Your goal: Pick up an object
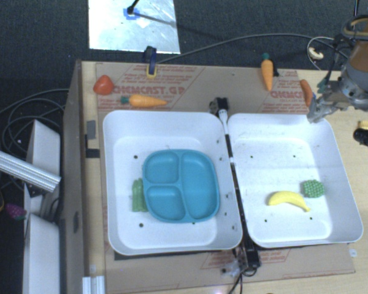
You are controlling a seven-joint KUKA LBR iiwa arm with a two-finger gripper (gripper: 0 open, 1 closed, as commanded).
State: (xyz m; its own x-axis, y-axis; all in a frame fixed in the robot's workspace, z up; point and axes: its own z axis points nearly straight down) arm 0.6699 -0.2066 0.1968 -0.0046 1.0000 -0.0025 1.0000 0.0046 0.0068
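A yellow banana (288, 199) lies in the right bin (331, 225), near its front. Just to its right sits a small green bumpy object (313, 188). The left bin (119, 164) holds a blue divided plate (180, 185) with a green piece (138, 196) against its left edge. My gripper (318, 112) hangs at the right bin's far right corner, well away from the banana. It is small in the view and nothing shows between its fingers.
On the cardboard behind the bins lie a red tomato-like toy (103, 85), an orange carrot (146, 101), a second carrot (267, 73) and an orange piece (306, 92). A blue-yellow clamp (151, 60) sits at the bench's back edge. Cables run along the left.
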